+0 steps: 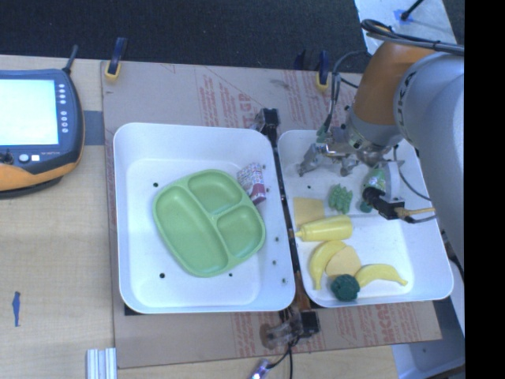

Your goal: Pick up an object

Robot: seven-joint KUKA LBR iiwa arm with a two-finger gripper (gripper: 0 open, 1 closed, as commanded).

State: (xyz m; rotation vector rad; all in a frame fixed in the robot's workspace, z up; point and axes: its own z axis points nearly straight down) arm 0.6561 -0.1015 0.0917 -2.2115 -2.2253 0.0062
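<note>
My gripper (335, 164) hangs low over the far end of the right bin (430, 290), its metal fingers (306, 166) spread open with nothing between them. Just in front of it lies a small light-green broccoli piece (341, 197). Nearer the front are a yellow cheese wedge (308, 209), a yellow bottle (325, 229), a yellow fruit slice (319, 260), a banana (381, 275) and a dark green broccoli (345, 288). The left bin (134, 290) holds a green divided plate (209, 222) and a small red-and-white packet (254, 181).
The grey arm with its orange band (390, 77) comes in from the right above the right bin's far corner. A teach pendant (31, 129) lies on the bench at the left. Clamps (115, 58) stand along the back edge of the board.
</note>
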